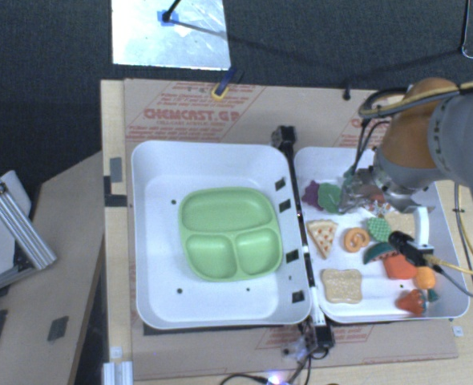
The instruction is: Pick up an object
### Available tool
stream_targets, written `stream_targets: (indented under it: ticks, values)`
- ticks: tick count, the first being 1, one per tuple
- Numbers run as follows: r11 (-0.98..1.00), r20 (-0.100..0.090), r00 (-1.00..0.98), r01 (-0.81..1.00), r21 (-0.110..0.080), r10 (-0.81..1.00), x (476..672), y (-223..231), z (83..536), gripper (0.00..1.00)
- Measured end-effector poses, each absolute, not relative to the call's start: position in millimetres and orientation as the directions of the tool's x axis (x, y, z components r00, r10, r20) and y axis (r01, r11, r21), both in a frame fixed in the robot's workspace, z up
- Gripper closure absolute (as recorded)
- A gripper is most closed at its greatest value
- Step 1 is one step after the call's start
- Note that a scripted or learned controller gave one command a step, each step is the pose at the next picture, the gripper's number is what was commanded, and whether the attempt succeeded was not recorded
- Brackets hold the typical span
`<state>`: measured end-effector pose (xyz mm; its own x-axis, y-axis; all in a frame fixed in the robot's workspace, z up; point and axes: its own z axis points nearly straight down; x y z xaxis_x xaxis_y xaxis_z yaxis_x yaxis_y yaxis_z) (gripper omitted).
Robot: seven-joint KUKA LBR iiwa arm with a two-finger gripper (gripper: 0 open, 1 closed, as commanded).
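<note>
- Dark carpet surrounds a worktop (180, 103) lined with printed cardboard; a shiny sheet (170, 22) lies on the floor beyond it.
- Camera view, left bin (152, 175): it holds a green tray (230, 233) with three compartments, nothing in them.
- Camera view, right bin (453, 307): toy food lies scattered here: pizza slice (322, 236), toast (341, 285), donut (355, 240), a green leaf piece (329, 194) with a purple piece (311, 189) just beside it, and red and orange items (405, 267) near the right wall.
- The arm (429, 135) reaches over this bin's far half, and the pincer (357, 189) sits low just beside the leaf piece. Whether it is spread or pressed together I cannot tell; no item is visibly between its fingers.
- Step, as I judge it: the reach onto a target, likely the leaf piece. Next calls for a firm close, then a straight lift clear of the neighbours.
</note>
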<state>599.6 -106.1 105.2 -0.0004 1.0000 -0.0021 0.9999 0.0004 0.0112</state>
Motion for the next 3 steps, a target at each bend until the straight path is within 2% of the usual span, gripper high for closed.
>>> stream_targets:
  ticks: [3]
  values:
    - [0.006,0.0,-0.006,1.0,0.005,1.0,607.9,-98.9,226.7,1.0]
